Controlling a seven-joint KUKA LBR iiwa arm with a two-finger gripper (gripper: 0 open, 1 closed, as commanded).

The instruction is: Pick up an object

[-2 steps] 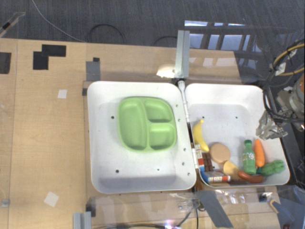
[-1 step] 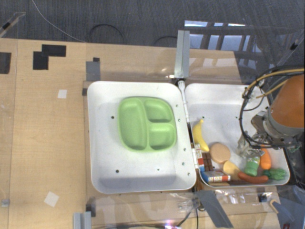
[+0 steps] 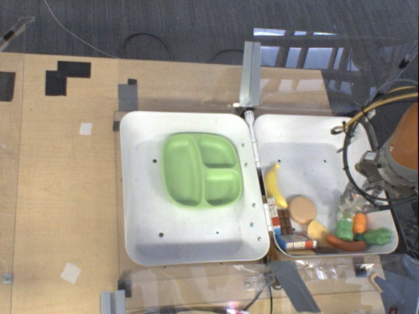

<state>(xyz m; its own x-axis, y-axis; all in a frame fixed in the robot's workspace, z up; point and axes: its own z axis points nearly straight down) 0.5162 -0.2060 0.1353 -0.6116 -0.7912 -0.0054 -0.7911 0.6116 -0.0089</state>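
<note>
The wooden bench (image 3: 59, 195) fills most of the frame, pale tan, with black squares near its upper left corner. On it sit two shallow white bins side by side, touching along a shared edge in the middle of the frame. The left bin (image 3: 141, 234) holds a green divided plate (image 3: 200, 170), lying flat in its upper middle, with one long compartment on the left and two smaller ones on the right.

The right bin (image 3: 301, 142) has its clutter gathered in the lower part. The arm (image 3: 402, 152) comes in from the right edge of the frame, grey with an orange band, with dark cables looping above it. Its gripper (image 3: 353, 205) hangs low over the right side of that bin, just above the small toys there; how its tips stand cannot be told, as they blur into the clear and green items beneath.

Among the objects, a yellow banana (image 3: 273, 187) lies along the bin's left wall, nearly upright in the frame. Just right of it sits a round tan disc (image 3: 302, 209), with a small yellow piece (image 3: 317, 229) touching its lower right. A red-brown sausage (image 3: 346, 244) lies along the bottom wall. Above it stand a green block (image 3: 344, 228) and an orange carrot (image 3: 359, 223), and a green leafy piece (image 3: 378, 236) lies at the lower right corner. A red and white tube (image 3: 298, 244) rests at the lower left.
</note>
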